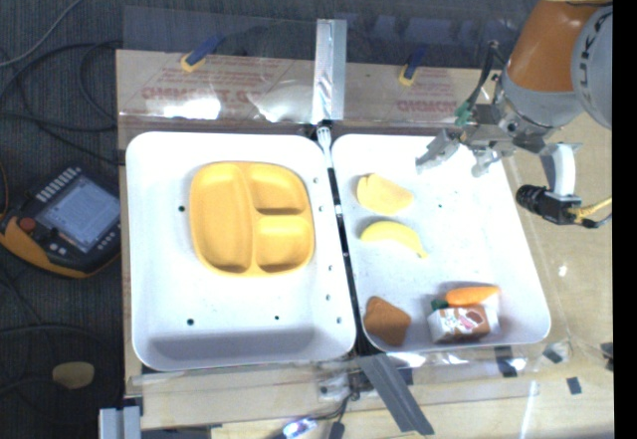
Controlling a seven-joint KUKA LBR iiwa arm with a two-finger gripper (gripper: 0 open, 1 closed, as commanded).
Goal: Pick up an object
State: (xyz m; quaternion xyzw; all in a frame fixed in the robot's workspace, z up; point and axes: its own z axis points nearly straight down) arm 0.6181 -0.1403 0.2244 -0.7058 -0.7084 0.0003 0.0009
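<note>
Toward the upper right, the grey two-finger gripper [458, 157] hangs spread over the right white bin [518, 258] — pinching nothing. Below-left lie two pale yellow wedges [381, 193] (banana-like), apart from it.

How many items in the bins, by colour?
Yellow: 3, the divided tray in the left bin, a rounded piece and a banana in the right bin
Brown: 1, a lump
Orange: 1, a carrot-like piece
White with a red label: 1, a small carton
Total: 6
</note>
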